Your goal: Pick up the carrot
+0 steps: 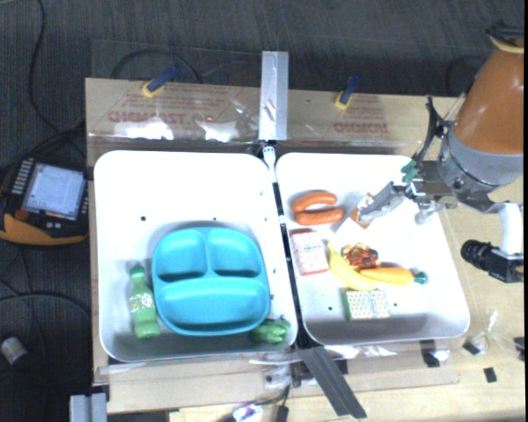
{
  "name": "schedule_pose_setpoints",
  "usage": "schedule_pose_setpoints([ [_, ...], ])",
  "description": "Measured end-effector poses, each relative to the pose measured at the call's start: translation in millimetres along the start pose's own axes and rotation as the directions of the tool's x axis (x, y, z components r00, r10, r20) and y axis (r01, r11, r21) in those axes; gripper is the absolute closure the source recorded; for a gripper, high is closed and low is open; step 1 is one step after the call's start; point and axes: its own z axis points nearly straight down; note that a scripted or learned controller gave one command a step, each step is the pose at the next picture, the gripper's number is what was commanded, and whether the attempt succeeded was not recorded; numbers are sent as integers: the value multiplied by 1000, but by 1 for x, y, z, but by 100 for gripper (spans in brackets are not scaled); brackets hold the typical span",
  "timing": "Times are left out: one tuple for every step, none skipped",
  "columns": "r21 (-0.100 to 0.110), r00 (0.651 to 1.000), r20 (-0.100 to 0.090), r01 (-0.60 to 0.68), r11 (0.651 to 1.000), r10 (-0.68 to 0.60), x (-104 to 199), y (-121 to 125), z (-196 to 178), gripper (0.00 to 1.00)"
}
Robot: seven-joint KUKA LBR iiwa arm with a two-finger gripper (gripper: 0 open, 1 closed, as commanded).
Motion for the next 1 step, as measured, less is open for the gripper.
schedule_pose_setpoints([
  [-1,996,1,90,996,-90,-71,-32,35,0],
])
